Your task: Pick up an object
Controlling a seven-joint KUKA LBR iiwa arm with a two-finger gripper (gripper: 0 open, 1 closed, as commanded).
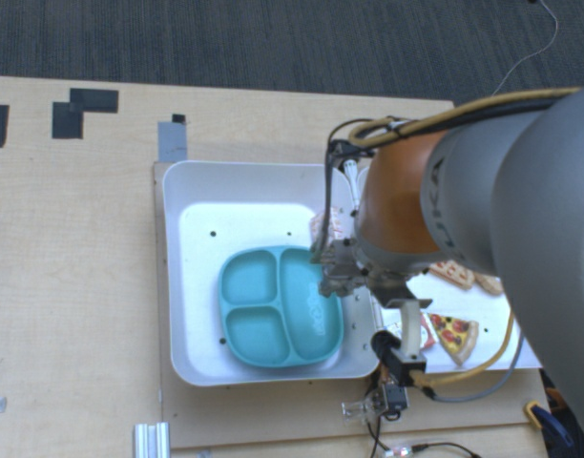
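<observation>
A teal divided plate (pixel 279 306) lay in the left white bin (pixel 192 256), toward its near right corner; the end effector (pixel 332 273) hung at the plate's right edge (whether it was open or closed I could not tell, the wrist covering it); in the right bin (pixel 521 349), a toy pizza slice (pixel 453 335) lay beside a pale biscuit-like piece (pixel 460 276); both bins sat on the wooden desk (pixel 73 275).

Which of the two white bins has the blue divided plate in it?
The left bin, in the middle of the picture. The teal three-compartment plate lies on its floor; the right bin, mostly hidden behind the arm, holds a toy pizza slice instead.
</observation>
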